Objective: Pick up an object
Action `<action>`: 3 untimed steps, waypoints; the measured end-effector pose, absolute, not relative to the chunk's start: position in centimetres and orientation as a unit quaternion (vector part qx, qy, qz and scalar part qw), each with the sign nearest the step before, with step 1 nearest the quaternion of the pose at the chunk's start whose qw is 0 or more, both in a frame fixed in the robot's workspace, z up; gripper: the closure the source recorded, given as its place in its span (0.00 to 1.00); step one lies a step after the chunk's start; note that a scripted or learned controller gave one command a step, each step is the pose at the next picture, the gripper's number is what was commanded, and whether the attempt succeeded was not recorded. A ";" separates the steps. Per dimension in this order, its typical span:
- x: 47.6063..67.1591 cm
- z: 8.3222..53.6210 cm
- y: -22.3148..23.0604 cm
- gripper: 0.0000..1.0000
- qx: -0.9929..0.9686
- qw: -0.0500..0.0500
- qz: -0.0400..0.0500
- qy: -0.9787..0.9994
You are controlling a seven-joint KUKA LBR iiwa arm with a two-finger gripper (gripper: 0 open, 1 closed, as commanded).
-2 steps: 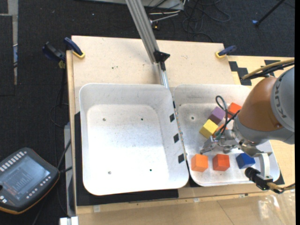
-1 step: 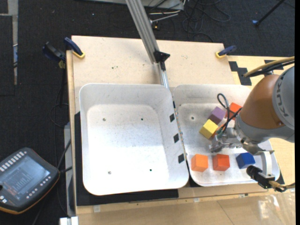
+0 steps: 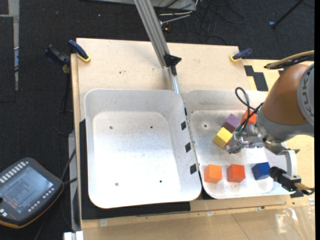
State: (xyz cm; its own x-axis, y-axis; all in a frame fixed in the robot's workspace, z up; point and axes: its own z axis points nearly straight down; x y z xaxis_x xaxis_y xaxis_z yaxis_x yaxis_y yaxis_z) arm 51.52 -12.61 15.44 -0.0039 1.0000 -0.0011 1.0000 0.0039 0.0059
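Note:
The arm reaches in from the right over the right bin (image 3: 200, 115). Its gripper (image 3: 235, 145) hangs low just right of a yellow cube (image 3: 222, 137), with a purple cube (image 3: 232, 121) right behind that one. An orange-red piece (image 3: 248, 117) peeks out beside the wrist. Along the bin's front edge stand an orange cube (image 3: 213, 173), a red-orange cube (image 3: 236, 173) and a blue cube (image 3: 260, 170). The wrist hides the fingertips.
The left bin (image 3: 132, 144) sits beside the right one. A slanted metal pole (image 3: 155, 31) ends at the bins' back edge. A teach pendant (image 3: 25, 190) lies at the lower left. Blue-yellow clamps (image 3: 79, 51) hold the board's back corners.

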 end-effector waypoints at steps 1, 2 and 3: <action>52.3 21.6 -12.4 1.00 0.705 0.004 0.002 0.709; 52.4 24.6 -12.4 1.00 0.706 0.002 0.001 0.709; 52.0 23.4 -7.5 1.00 0.704 -0.001 0.000 0.710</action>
